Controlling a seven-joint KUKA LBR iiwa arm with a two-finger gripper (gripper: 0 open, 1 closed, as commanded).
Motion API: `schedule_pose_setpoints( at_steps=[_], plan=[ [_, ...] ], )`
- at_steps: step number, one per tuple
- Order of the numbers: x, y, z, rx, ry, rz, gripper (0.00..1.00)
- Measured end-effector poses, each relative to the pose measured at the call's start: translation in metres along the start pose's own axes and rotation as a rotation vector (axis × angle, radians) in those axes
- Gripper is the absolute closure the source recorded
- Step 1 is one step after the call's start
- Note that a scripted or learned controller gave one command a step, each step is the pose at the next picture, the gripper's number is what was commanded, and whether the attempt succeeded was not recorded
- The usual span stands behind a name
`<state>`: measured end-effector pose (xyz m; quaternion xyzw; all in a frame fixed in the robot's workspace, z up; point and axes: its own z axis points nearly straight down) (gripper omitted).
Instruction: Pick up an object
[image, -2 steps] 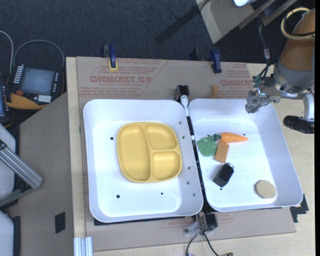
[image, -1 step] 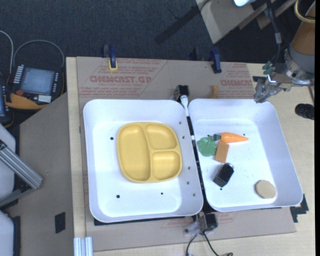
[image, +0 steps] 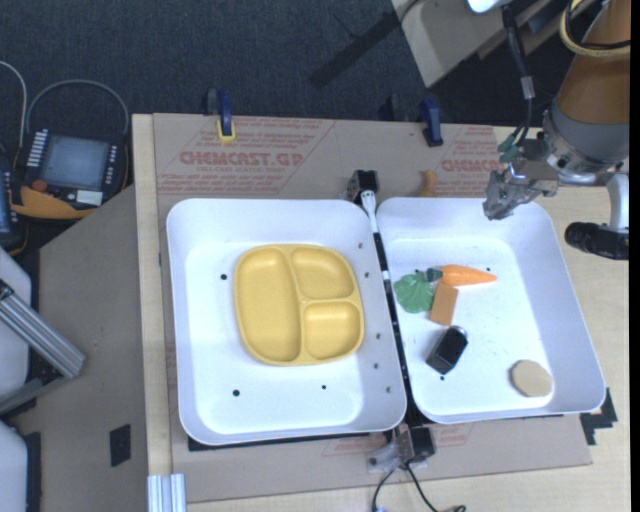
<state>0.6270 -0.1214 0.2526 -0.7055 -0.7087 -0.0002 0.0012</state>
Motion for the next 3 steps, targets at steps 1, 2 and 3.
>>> schedule_pose_setpoints(
  at_steps=[1,2,3],
  plan=[
    [0.056,-0.017,-0.004,0.001,0.0,-0.001,1.0],
    [0.1,-0.029,-0.003,0.001,0.0,0.0,1.0],
    [0.15,-0.053,0.014,0.004,0.0,-0.001,1.0]
  ],
)
